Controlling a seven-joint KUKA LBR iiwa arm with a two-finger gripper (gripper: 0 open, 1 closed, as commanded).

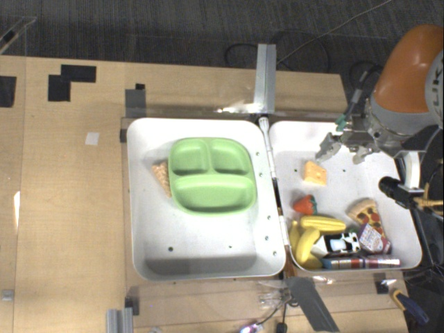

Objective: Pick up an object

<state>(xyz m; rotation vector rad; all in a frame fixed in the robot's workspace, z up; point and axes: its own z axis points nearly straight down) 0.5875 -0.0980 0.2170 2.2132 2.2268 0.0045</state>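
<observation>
Plainly, no brand or readable writing can be made out: the small black-and-white carton [343,243] and the purple-and-white packet [372,239] in the right bin [291,144] carry print, but it is too small to read. A red-and-white marker [361,261] lies along that bin's near wall, its label also illegible.

The claw [345,146] hangs over the far part of the right bin, its two fingers spread apart with nothing between them. Just beside it, toward the near side, lies a yellow cheese wedge [316,174], alone on bare white floor with room on all sides. Nearer the camera, the other things crowd the bin's near half: a strawberry [304,205], a banana [318,223] touching a second yellow piece [302,245] below it, and a pizza slice [365,212] toward the right wall. These sit close together, several touching, with little gap against the near rim.

The left bin [146,241] holds a green divided plate [211,174] in its far half, and a tan cracker-like piece [161,177] is tucked against the plate's left edge. The near half of this bin is open floor.

A metal post [266,75] stands at the far end of the divider between the bins. Around them, the wooden surface [62,207] stretches wide to the left, marked with black squares [71,80].
</observation>
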